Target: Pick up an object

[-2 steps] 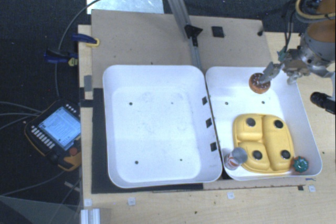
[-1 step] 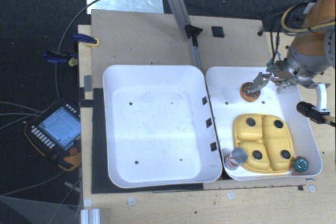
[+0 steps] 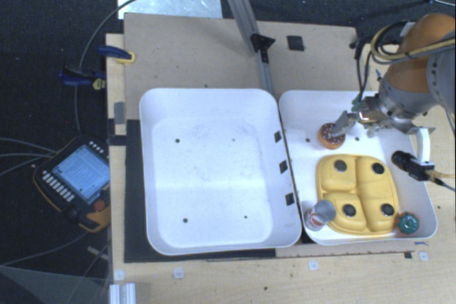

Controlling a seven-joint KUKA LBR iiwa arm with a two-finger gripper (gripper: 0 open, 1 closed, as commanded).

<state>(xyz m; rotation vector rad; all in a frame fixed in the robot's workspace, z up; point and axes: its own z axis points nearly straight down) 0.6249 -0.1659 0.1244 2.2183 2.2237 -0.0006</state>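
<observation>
Pincer point(image 3: 344, 124) low, arm point(image 3: 417, 75) bent

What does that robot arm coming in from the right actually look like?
The arm is grey metal with a rounded orange band near the wrist. Yellow and dark cables loop beside it. It ends in a small grey gripper with thin dark fingers.

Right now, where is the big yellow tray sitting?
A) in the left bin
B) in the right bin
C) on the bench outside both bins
B: the yellow tray lies inside the right bin, below the small round brown object that the gripper is over.
</observation>
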